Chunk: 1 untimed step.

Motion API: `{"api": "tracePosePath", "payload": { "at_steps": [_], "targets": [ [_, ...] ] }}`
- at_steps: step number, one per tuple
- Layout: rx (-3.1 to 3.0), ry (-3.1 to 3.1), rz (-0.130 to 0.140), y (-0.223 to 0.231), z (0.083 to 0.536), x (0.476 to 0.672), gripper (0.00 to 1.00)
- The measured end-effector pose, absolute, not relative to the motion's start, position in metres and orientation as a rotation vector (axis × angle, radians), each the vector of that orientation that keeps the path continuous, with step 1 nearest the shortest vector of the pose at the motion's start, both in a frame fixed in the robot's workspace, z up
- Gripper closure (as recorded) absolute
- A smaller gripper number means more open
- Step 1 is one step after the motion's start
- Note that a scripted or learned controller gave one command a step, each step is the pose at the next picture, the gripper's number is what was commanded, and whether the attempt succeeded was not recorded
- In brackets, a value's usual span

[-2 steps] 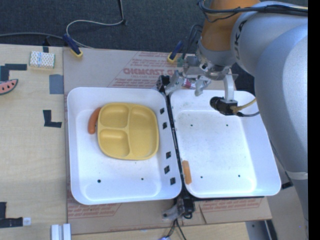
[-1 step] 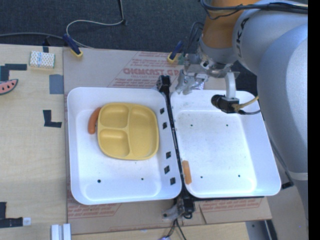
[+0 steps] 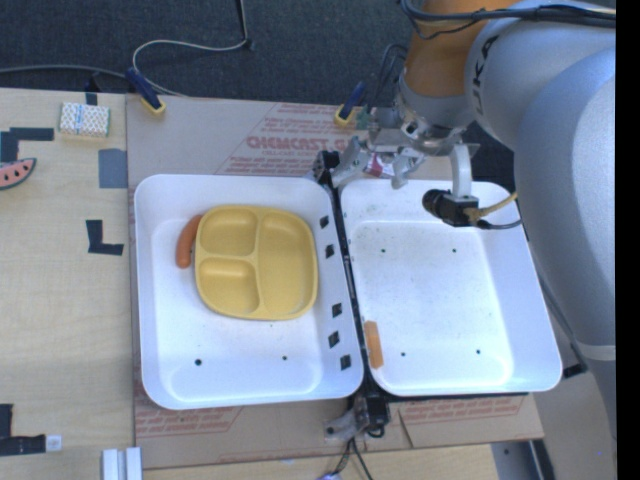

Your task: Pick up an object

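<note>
Camera view, tool: the tool (image 3: 400,163) hangs off the grey arm (image 3: 560,98) at the far edge of the right bin (image 3: 450,278), near the top of the divide between the two bins.
Camera view, tool state: I cannot tell whether it is spread or pressed together; the metal parts at the wrist blur into each other, and nothing plainly sits in it.
Camera view, right bin contents: a small orange carrot-like piece (image 3: 373,345) lies on the bin's near left edge, hard against the divide.
Camera view, left bin contents: the left bin (image 3: 170,368) holds a yellow sectioned plate (image 3: 257,262), with an orange sausage-like piece (image 3: 185,244) touching the plate's left rim.
Camera view, direction to nearest thing: the carrot-like piece lies toward the camera from the tool, almost straight down the divide, well apart from it, across nearly the full depth of the bin.
Camera view, long axis: the piece's long axis runs along the divide, roughly front to back, so closing across its short width looks the likelier grip.
Camera view, alternatives: the plate lies to the left and nearer the camera, across the divide; the sausage-like piece sits further left again, beyond the plate.
Camera view, judgement: the pick is not yet begun; the bin wall just beside the carrot-like piece may crowd one side of the grip.
Camera view, surface: both bins rest on cardboard (image 3: 270,143) laid over the surface.
</note>
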<state>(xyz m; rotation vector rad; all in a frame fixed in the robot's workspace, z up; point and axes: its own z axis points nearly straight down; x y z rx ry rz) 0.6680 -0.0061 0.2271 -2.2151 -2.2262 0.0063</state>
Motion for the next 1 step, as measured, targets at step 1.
{"api": "tracePosePath", "payload": {
  "at_steps": [1],
  "targets": [
    [-2.213, -2.227, 0.007, -0.0053, 0.2366, 0.6681, 1.0]
  ]
}}
